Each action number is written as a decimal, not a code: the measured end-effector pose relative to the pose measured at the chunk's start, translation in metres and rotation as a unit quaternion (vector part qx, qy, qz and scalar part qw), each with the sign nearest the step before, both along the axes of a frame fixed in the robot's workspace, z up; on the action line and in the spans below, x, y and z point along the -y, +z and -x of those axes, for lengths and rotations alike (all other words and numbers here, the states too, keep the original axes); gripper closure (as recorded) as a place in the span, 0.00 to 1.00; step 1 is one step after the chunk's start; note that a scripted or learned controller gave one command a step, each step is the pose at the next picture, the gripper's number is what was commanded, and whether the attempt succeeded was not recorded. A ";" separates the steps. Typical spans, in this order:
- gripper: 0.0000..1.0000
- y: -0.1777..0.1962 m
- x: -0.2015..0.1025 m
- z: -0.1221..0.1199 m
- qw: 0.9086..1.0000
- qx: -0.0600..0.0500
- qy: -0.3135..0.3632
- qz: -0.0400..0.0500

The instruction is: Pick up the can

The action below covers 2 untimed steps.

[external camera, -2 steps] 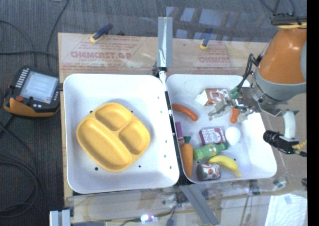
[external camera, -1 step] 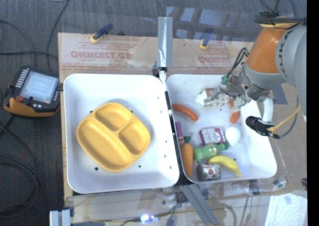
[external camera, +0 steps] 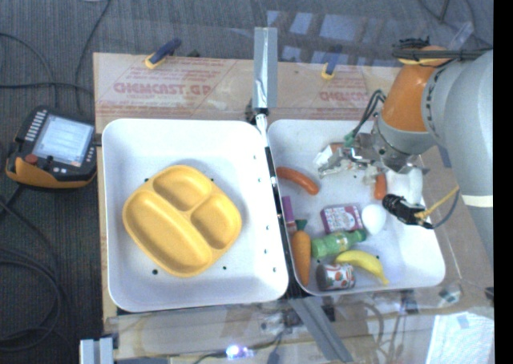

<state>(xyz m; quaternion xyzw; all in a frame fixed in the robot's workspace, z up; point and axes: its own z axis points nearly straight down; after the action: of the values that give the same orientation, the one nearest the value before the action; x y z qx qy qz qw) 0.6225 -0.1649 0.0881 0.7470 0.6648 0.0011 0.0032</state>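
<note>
The two-finger gripper hovers in the right white bin; whether it is open I cannot tell. The small red-labelled metal can lies well below it (against the near wall), so it should descend squarely, avoiding the yellow banana.

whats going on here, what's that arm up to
A grey KUKA arm reaches in from the right, its end effector hovering over the upper part of the right bin. The can it is meant to pick up lies untouched at the near edge of that bin, next to a banana, a carrot and a green bottle. The left bin holds a yellow divided tray.
</note>
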 end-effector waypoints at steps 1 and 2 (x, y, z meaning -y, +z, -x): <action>0.00 0.002 0.024 -0.042 0.999 -0.036 -0.021 -0.021; 0.00 0.002 0.013 -0.034 1.000 -0.022 -0.006 -0.003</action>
<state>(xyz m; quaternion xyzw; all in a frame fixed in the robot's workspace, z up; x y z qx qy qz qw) 0.6568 -0.1779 0.0902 0.7506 0.6605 -0.0128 -0.0136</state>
